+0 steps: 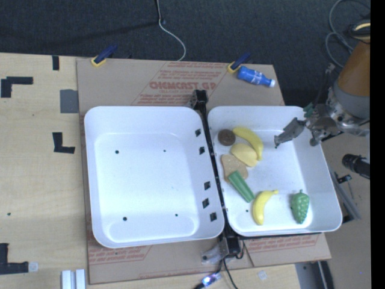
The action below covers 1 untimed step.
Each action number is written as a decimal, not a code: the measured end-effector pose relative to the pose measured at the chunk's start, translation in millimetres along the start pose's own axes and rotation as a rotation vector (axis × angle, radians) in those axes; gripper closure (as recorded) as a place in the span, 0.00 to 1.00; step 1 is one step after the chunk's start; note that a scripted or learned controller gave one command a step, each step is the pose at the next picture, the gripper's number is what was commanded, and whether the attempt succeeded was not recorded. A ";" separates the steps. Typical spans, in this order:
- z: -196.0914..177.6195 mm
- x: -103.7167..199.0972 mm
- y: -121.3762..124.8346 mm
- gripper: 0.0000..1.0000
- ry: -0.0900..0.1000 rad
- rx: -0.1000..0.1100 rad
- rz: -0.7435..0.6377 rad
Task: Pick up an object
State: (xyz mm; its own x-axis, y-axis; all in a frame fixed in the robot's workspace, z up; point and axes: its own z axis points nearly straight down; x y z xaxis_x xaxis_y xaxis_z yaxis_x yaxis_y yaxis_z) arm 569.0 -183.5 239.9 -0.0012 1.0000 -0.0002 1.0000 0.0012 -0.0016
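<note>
Your gripper (299, 131), fingers spread and apparently holding nothing, hangs over the right bin (322, 161), well apart from the toy food; the bananas (249, 142) crowding the brown disc (226, 137) could spoil a grasp.

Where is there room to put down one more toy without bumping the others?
The left bin has bare white floor from wall to wall. In the right bin, there is open floor between the yellow banana, the green grapes and the right wall. It is crowded by the divider, around the brown cookie and green cucumber.
</note>
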 end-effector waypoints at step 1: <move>145.9 9.0 102.4 0.00 -0.002 -0.009 -0.005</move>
State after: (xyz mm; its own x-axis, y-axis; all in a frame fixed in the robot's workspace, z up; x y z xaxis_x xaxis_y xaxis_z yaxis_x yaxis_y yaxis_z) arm 671.2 -174.4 93.8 -0.0064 1.0000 -0.0018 0.9999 0.0064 0.0078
